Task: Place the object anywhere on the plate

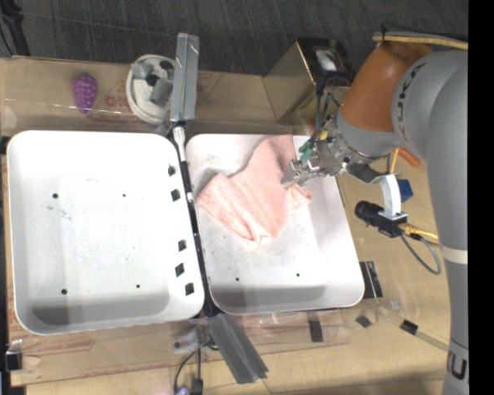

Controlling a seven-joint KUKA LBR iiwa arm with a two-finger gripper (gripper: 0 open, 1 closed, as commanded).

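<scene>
Bench carries two shallow white bins; left bin [90, 229] bare, right bin [329, 253] holding a crumpled pink cloth [251, 196] in its upper half. Grey arm [428, 105] reaches in from the right, gripper [300, 171] low at the cloth's right edge, touching it. Cannot tell claw state. No plate identifiable. Judgement: grasp step; bite a raised fold, lift straight, confirm the cloth follows.

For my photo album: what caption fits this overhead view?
Robot arm's gripper at the edge of a crumpled pink cloth in the right white bin.
</scene>
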